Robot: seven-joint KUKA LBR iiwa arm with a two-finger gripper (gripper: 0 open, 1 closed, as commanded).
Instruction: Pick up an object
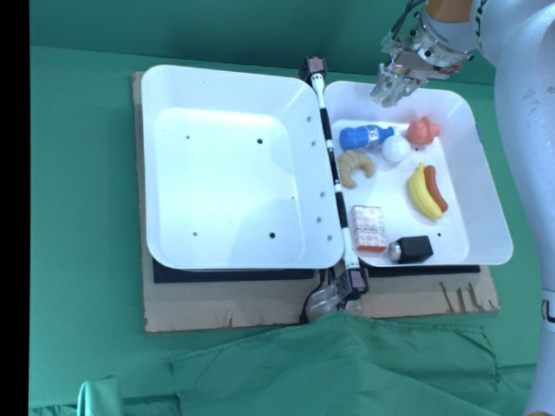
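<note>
Two-finger metal gripper [392, 91] hovers over the far rim of the right shallow white bin [486, 224] — nothing between its fingers; how far apart they stand, cannot tell (too small). In that bin: blue plastic bottle [364, 136], white ball [396, 148], tan croissant [355, 166], yellow banana [422, 194] — all apart from the gripper

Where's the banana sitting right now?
The banana lies in the right-hand bin, toward its right side, with a red sausage against it and a white ball up-left.
</note>
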